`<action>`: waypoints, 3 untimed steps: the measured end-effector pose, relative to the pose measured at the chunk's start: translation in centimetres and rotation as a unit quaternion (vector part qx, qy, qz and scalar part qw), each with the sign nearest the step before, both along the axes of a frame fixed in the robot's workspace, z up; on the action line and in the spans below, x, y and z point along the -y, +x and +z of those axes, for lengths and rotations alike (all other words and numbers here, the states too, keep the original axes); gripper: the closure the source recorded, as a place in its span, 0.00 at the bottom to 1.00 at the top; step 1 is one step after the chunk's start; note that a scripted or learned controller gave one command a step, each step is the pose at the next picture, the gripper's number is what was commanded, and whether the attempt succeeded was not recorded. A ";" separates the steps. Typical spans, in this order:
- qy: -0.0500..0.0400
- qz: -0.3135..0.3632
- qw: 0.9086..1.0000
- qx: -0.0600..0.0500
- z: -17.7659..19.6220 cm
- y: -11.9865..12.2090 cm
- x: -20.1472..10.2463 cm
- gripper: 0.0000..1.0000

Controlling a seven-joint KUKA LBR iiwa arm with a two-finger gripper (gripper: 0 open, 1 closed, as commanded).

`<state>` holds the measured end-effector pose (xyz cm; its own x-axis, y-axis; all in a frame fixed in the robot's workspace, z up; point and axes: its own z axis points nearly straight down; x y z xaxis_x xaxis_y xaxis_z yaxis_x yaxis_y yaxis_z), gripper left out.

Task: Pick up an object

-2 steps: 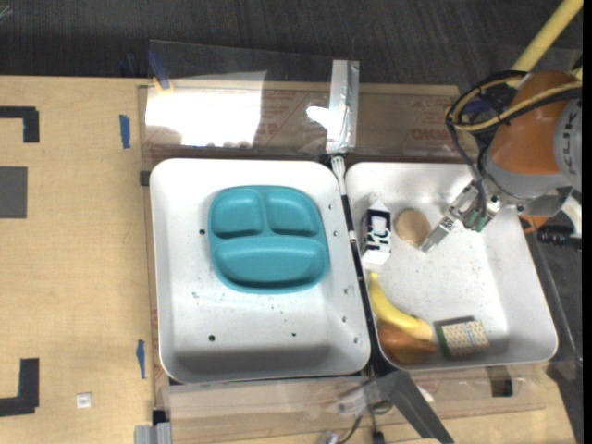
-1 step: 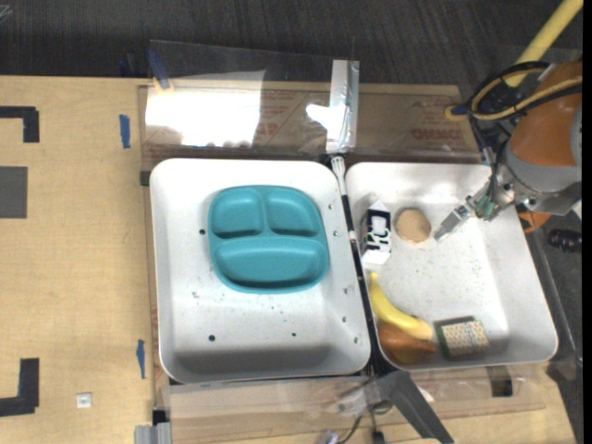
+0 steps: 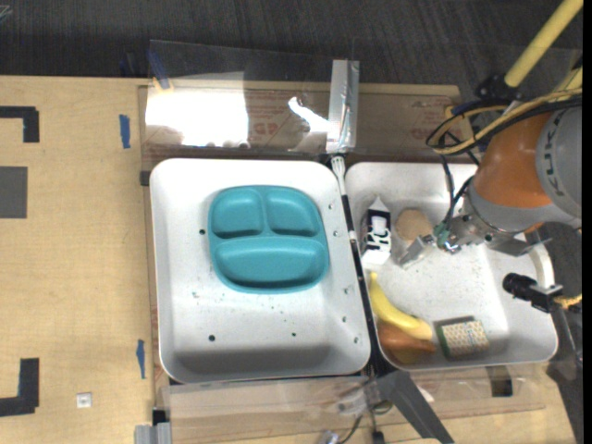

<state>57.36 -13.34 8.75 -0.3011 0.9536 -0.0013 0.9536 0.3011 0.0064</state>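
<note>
The gripper (image 3: 413,248) hangs low over the right bin (image 3: 518,336), reaching in from the right below the arm's orange band (image 3: 511,165) and grey wrist. Its metal tip sits just beside a tan, rounded object (image 3: 413,223), on that object's lower right, and may be touching it; whether the gripper is open, shut or clamped on anything, I cannot tell, as the tip is small and blurred. Nothing is plainly caught in it.

Left of the tan object, against the bin's left wall, stands a small black and white item (image 3: 376,232), too small to name. Nearer the front of the same bin, a yellow banana (image 3: 396,313) curves along the left side, and beneath its lower end lies an orange-brown piece (image 3: 402,343). Just right of the banana's end rests a rectangular sponge (image 3: 462,337) with a green, speckled face.

The left bin (image 3: 185,276) holds a teal divided tray (image 3: 268,238), three compartments up, lying flat near the bin's middle. Dark cables (image 3: 455,188) run down from the arm toward the wrist.
</note>
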 end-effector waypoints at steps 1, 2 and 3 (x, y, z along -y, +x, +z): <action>-0.001 -0.084 0.997 0.001 0.0 -0.9 -3.1 0.00; 0.000 -0.111 0.994 0.000 0.0 3.8 -3.4 0.00; -0.001 -0.110 0.994 0.003 1.2 4.0 -3.5 1.00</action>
<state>61.35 -9.87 9.99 -0.0852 0.9964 -0.0046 0.9963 0.0852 0.0116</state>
